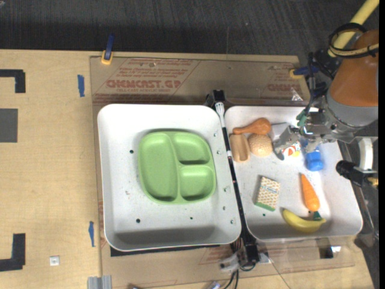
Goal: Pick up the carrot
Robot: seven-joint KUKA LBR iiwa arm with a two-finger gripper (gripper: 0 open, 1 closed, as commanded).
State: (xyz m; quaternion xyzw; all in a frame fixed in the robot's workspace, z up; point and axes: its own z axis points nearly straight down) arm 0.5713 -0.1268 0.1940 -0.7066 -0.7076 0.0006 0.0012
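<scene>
The carrot (309,192) is orange with a dark stem end and lies lengthwise near the right side of the right bin (346,206). Its lower end sits just above a yellow banana (302,220). My gripper (287,138) hangs over the upper middle of that bin, up and to the left of the carrot and well apart from it. The grey arm with its orange band (355,86) comes in from the upper right. A small white and red item (291,152) lies right under the gripper's tip.
Also in the right bin are a blue piece (313,160), a tan drumstick (252,127), a brown roll (239,147), a round peach-coloured item (261,144) and a patterned cracker-like square (267,192). The left bin (120,131) holds a green divided plate (157,164).
</scene>
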